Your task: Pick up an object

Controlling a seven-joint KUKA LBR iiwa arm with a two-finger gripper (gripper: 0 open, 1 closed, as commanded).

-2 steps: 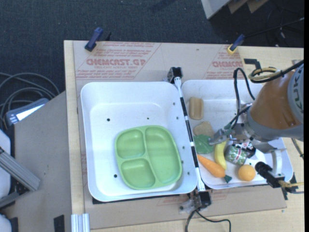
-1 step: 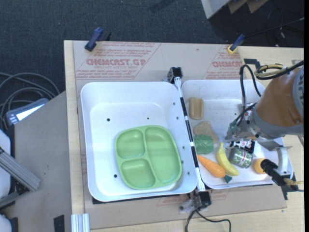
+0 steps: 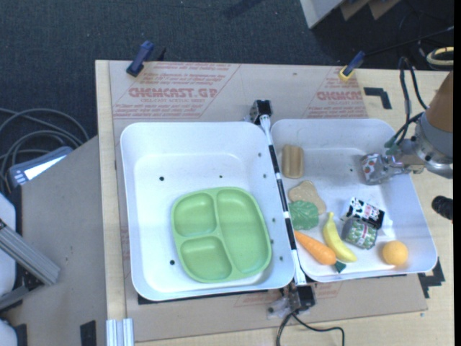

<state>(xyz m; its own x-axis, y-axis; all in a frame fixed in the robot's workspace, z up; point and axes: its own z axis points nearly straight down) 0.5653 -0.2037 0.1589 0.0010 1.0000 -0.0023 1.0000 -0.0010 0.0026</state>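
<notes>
Green tray (image 3: 220, 234) lies in the left bin (image 3: 144, 157). The gripper (image 3: 374, 168) hangs over the right bin (image 3: 338, 132), above the carrot (image 3: 315, 247), banana (image 3: 336, 240) and orange (image 3: 394, 254); whether its jaws are open, I cannot tell.

Grey KUKA arm with an orange band, at the right edge of the frame.

The arm (image 3: 441, 139) shows a rounded grey wrist section, pale and smooth, with a dull orange band above it toward the upper right. Dark cables loop beside it, one running down along the housing. At its end sits a small metal-grey pincer (image 3: 374, 167), blocky, with reddish specks on its pale tip.
</notes>
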